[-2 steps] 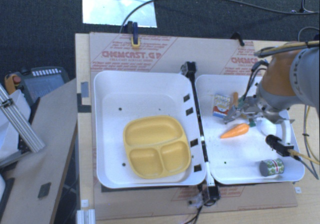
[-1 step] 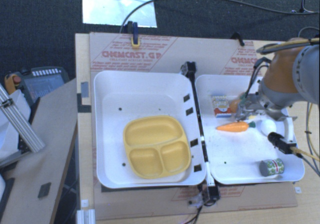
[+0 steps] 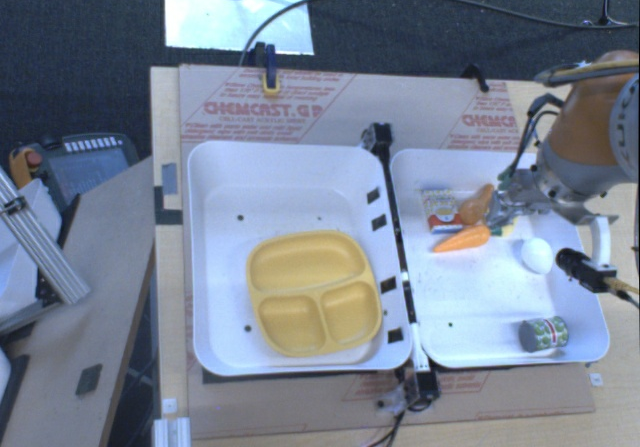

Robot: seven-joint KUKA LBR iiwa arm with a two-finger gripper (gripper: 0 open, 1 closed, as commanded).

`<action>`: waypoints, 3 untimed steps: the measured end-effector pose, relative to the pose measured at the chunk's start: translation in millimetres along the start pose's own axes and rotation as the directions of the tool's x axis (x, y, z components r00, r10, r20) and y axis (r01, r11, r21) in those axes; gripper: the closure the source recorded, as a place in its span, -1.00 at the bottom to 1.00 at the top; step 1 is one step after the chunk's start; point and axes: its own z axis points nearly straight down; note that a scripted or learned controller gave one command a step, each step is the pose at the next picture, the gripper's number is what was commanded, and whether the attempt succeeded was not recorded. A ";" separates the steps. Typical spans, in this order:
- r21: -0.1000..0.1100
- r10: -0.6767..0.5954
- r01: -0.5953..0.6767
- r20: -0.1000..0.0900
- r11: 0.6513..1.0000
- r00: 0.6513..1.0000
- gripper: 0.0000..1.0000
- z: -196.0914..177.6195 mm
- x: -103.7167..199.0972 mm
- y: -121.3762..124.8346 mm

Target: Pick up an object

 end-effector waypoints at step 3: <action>0.004 -0.009 0.009 -0.002 1.000 1.000 1.00 -111.3 42.5 12.8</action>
